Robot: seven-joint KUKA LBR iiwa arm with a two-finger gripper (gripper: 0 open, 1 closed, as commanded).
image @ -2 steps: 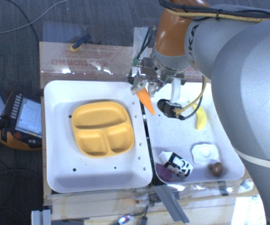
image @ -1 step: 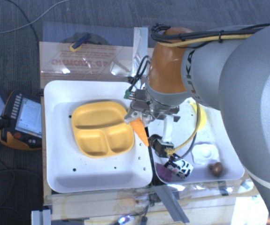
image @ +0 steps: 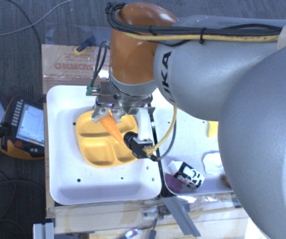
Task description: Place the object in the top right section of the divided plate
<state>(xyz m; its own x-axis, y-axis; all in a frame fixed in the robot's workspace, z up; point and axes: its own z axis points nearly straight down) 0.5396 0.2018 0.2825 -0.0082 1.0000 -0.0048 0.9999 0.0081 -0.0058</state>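
Reaching in from the right, the grey arm (image: 232, 83) fills most of the frame, with its orange band (image: 133, 44) sitting right above the wrist. Black cables (image: 192, 31) run along the top of the arm. Below the wrist sits the left white bin (image: 63, 183), and the right white bin (image: 197, 128) is mostly covered by the arm.

The gripper (image: 109, 114) hangs over the yellow divided plate (image: 100, 151), which lies in the left bin directly under the fingers. Plate's upper part is hidden behind the gripper body, so the section layout up there is hard to read.

The orange carrot (image: 114, 128) starts right at the fingertips and runs away from them, down and to the right, across the plate. Long axis is diagonal, thick end up by the fingers, narrow tip pointing lower right toward a black part of the gripper assembly (image: 132, 142). The top end looks pinched between the fingers, which are closed narrow around it, though the contact itself is partly shadowed. Cannot tell if the carrot's tip touches the plate or hovers just above.

Right of the fingers, in the other bin: a purple item (image: 173, 183) with a black and white object (image: 190, 176) on it, a yellow piece (image: 212, 128) cut off by the arm. Far left of the fingers, outside the bins, a teach pendant (image: 26, 128) lies on the floor.
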